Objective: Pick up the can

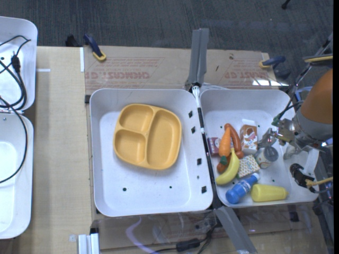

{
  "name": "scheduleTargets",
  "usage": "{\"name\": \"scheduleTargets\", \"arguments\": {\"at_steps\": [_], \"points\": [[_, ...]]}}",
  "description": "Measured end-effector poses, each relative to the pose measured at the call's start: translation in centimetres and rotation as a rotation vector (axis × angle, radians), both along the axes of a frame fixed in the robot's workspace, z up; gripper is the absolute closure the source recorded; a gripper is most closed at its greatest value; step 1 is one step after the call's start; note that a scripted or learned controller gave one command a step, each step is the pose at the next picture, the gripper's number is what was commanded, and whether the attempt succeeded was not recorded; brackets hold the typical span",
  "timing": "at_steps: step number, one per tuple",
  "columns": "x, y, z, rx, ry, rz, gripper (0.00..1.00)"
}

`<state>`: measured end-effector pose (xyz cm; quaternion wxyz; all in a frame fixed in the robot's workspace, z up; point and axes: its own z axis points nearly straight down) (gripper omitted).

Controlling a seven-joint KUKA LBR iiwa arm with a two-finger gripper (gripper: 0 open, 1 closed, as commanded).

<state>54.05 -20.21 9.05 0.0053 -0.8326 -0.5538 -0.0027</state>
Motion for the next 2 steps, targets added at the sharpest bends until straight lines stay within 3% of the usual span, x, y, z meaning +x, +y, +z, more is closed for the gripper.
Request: {"name": "scheduleTargets", "arguments": {"at_steps": [1,2], "points": [[-0.12,-0.28,0.47,-0.004,0.005,-0.004,1.00],[-0.13,-0.31,0.48,-0.004,0.006,-0.005,0.00]]}}
